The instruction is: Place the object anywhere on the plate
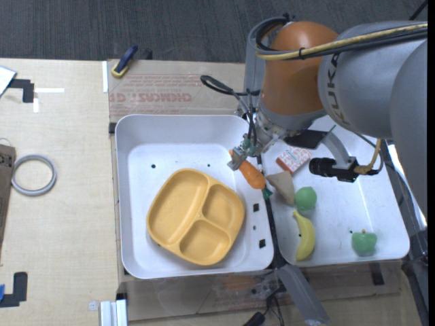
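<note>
The claw point(242, 156) pinches a carrot point(252, 174) over the bin wall, so an early release may miss the plate point(196, 216).

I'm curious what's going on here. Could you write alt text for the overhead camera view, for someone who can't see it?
A grey robot arm's tool hangs over the inner edge of the left white bin, an orange toy carrot just below it, beside a yellow three-compartment plate. The right white bin holds a yellow banana, two green fruits and a small box.
</note>
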`<state>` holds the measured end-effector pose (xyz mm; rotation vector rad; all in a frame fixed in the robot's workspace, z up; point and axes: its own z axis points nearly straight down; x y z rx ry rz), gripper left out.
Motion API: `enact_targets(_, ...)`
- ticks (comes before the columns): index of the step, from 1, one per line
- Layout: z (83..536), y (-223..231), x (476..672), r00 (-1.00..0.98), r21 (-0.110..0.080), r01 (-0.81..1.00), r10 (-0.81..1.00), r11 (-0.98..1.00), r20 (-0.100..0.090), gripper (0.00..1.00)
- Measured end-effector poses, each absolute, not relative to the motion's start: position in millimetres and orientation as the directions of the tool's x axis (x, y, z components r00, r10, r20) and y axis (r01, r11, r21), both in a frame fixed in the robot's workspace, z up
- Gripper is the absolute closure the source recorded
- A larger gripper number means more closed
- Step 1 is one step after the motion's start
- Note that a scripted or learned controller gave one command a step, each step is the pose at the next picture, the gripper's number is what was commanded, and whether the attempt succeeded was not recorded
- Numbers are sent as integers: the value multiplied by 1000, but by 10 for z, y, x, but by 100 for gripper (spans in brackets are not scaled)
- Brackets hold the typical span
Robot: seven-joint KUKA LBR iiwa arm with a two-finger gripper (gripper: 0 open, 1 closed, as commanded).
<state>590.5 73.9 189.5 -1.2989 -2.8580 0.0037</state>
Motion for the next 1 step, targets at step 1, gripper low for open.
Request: enact_targets(1,1048,987,5577,-599,9,801,801,599,-6,100)
